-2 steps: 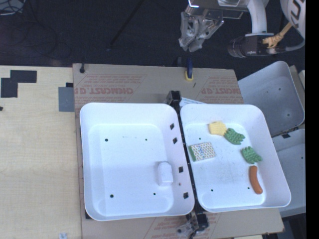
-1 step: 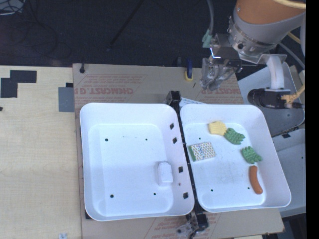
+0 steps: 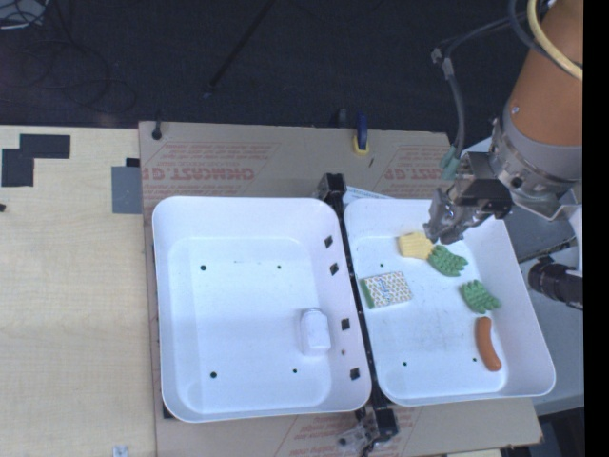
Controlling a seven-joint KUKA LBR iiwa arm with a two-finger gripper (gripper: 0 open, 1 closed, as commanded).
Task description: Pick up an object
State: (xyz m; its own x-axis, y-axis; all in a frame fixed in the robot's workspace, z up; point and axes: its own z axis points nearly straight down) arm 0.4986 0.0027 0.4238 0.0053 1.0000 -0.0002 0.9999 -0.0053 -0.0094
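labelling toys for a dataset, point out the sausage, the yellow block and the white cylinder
sausage (image 3: pixel 487 343), camera view, middle of its length
yellow block (image 3: pixel 415 246), camera view, top face
white cylinder (image 3: pixel 315 330), camera view, its side

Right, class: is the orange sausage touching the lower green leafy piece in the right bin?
Apart. The camera view shows a strip of white bin floor between the orange sausage and the lower green leafy piece above it.

Yellow block (image 3: pixel 415 246), 2 green pieces (image 3: pixel 447 260), orange sausage (image 3: pixel 487 344), white bins (image 3: pixel 181 255).
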